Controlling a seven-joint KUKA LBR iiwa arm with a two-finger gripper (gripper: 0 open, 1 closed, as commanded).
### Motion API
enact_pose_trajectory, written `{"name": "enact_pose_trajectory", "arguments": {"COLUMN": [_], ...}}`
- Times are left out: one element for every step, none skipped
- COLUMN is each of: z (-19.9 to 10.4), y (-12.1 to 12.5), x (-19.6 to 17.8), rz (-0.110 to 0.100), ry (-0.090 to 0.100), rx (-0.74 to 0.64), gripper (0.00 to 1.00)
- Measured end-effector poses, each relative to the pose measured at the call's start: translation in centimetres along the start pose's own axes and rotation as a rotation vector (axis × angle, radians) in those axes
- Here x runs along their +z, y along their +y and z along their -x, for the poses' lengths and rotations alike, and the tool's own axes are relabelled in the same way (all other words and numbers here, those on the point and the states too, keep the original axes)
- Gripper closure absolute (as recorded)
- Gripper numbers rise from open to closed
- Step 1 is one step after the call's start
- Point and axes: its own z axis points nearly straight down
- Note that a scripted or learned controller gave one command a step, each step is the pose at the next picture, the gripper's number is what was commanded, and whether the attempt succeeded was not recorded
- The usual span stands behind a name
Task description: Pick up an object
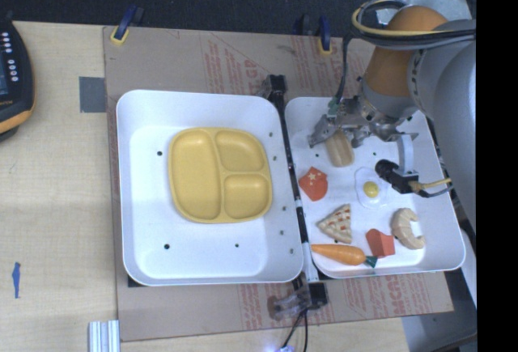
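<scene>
Gripper low over tan block; finger state indeterminable. Judged risk: off-centre closure, block slipping toward strawberry beyond.

This is a robotics lab or test bench rather than a home or kitchen. A grey industrial arm with an orange band reaches over a wooden bench, where a cardboard sheet is held down by blue and yellow clamps. Two shallow white bins sit side by side on it. The food in the right bin is toy food (plastic carrot, pizza slice). A control pendant lies at the bench's left edge, and cables trail off the front.
</scene>
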Motion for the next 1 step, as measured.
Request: {"name": "enact_pose_trajectory", "arguments": {"z": [0.87], "y": [0.75], "x": [-0.37], "rz": [0.001], "ry": [0.001], "rx": [0.005], "gripper": [0.0]}}
